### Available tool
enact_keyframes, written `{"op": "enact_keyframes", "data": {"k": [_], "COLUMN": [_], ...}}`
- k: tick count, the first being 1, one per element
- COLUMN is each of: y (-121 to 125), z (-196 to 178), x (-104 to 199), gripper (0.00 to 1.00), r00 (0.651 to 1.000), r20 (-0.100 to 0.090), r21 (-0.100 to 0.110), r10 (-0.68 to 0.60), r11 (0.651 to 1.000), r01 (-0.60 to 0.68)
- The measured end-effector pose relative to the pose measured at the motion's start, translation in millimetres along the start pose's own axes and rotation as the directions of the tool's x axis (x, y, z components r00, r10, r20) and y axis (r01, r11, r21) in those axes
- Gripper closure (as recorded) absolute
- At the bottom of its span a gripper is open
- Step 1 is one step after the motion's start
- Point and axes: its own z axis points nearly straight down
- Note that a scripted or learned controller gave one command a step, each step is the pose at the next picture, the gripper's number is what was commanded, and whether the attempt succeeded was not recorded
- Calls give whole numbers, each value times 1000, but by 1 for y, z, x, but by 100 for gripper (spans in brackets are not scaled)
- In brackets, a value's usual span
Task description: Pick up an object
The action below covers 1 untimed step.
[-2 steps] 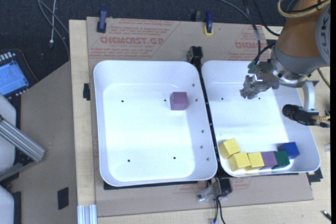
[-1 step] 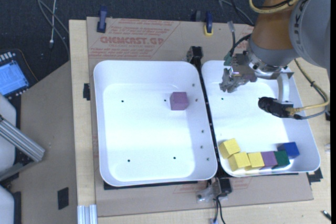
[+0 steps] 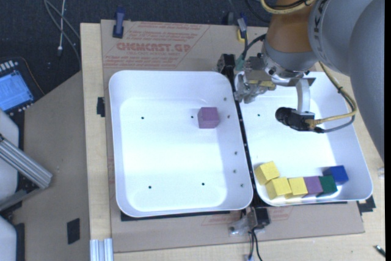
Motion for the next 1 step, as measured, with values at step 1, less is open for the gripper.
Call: {"op": "enact_keyframes", "data": {"k": [1], "y": [-1], "z": [-12], "x": [53], "gripper": [100], "r00": [1000], "r20": [-1], "r21": [-1], "r10": [0], "r11": [1000], "r01": [0]}}
